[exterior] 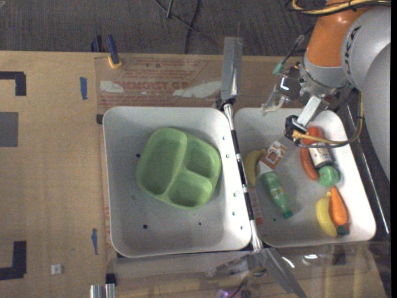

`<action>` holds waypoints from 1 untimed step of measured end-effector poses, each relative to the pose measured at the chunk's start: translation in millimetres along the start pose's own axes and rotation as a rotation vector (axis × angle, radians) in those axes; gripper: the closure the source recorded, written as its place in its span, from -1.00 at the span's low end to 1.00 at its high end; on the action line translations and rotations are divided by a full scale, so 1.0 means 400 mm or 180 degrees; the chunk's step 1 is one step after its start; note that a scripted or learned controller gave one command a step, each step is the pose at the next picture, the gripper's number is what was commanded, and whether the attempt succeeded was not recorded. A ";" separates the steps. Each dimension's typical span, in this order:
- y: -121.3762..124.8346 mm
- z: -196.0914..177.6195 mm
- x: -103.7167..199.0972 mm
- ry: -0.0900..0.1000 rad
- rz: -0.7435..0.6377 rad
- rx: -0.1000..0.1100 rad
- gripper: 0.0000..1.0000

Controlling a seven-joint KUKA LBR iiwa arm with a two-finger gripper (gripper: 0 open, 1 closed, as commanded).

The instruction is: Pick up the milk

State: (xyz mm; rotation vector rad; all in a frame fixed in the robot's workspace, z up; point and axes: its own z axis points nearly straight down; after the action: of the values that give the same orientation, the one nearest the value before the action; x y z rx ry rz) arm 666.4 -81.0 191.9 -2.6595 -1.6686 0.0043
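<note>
Brown tabletop (49,185) carries the right bin (298,231). At its near side lie a banana (323,216) and a carrot (338,207), touching. A green bottle (276,194) lies farther, and just beyond it the milk (273,156), near the bin's left wall. Over the far rim hangs the end effector (273,101), apart from the milk; released or clenched, I cannot tell.

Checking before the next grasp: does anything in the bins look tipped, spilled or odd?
Nothing spilled or broken. The milk carton lies askew in the right bin, overlapping a banana, with a green bottle lying on its side just beside it.
</note>
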 end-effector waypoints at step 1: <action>-0.037 0.260 -0.070 0.0011 -0.0249 -0.0025 -1.00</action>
State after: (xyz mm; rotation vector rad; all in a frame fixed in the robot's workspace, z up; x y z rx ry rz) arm 640.6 -99.5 88.1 -2.5960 -1.7740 -0.0070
